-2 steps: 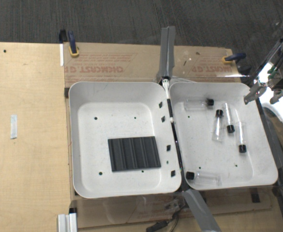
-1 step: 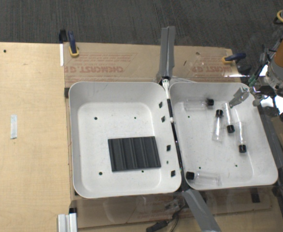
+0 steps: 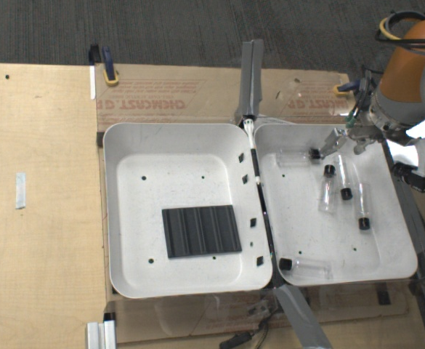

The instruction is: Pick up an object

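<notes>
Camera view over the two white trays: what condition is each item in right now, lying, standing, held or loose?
Left bin: holds one dark ribbed slab.
Dark ribbed slab: lying flat, loose.
Right bin: holds several clear tubes.
Clear tubes with black caps: lying on their sides, capped, loose.
Tube near the front edge: lying down, apart from the others.
End effector: at the right bin's far corner; grip unclear.
Blue-and-yellow clamps: clipped on the cardboard's far edge.
</notes>
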`<action>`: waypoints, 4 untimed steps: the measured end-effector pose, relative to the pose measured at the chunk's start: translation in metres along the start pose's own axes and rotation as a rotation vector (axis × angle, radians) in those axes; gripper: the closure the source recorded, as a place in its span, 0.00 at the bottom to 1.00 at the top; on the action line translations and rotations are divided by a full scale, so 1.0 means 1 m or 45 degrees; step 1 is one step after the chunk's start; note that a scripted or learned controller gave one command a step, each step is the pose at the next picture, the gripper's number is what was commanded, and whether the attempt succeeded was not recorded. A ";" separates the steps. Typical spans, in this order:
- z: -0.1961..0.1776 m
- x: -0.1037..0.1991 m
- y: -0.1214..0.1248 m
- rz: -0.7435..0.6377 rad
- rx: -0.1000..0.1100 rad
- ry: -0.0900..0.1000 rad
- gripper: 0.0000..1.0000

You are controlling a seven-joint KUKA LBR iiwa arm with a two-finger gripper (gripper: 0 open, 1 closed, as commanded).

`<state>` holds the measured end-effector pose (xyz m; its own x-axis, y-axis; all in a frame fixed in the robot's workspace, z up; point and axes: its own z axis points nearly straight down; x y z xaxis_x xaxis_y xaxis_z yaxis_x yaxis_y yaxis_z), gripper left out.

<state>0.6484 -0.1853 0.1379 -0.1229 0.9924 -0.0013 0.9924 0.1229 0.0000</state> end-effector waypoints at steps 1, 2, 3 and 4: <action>0.047 -0.020 -0.086 -0.160 0.002 0.006 0.00; 0.037 -0.020 -0.085 -0.156 0.000 0.007 1.00; -0.060 0.032 -0.056 -0.202 0.000 0.001 1.00; -0.054 0.071 -0.025 -0.208 0.001 0.001 1.00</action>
<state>0.6147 -0.1181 0.1918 -0.2830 0.9591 -0.0007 0.9591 0.2830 -0.0011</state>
